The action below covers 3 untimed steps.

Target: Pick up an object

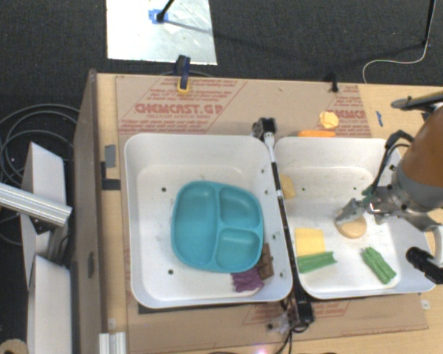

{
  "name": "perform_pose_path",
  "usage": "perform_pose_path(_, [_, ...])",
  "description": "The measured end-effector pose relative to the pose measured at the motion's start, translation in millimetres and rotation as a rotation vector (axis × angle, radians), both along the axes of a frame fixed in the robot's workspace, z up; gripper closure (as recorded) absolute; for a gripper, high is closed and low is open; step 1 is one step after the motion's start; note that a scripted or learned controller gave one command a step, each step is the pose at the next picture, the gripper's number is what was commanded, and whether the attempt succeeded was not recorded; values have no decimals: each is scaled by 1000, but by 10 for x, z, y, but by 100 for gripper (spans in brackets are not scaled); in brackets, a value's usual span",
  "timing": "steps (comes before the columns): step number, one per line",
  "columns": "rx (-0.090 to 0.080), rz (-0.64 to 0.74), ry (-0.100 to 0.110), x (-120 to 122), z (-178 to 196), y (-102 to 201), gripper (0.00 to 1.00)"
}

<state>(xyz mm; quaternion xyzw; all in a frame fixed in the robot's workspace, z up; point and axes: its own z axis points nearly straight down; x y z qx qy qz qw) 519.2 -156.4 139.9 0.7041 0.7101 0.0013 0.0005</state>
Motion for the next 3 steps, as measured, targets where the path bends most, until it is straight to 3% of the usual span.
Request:
perform_pose_path(1, [-1,-8,3,4,-303,-153,0])
perform_pose_path(2, [-3,-9,-2,-237,215,-283,0])
perform_pose_path(3, [1,-2,4,-174,-78,72,0])
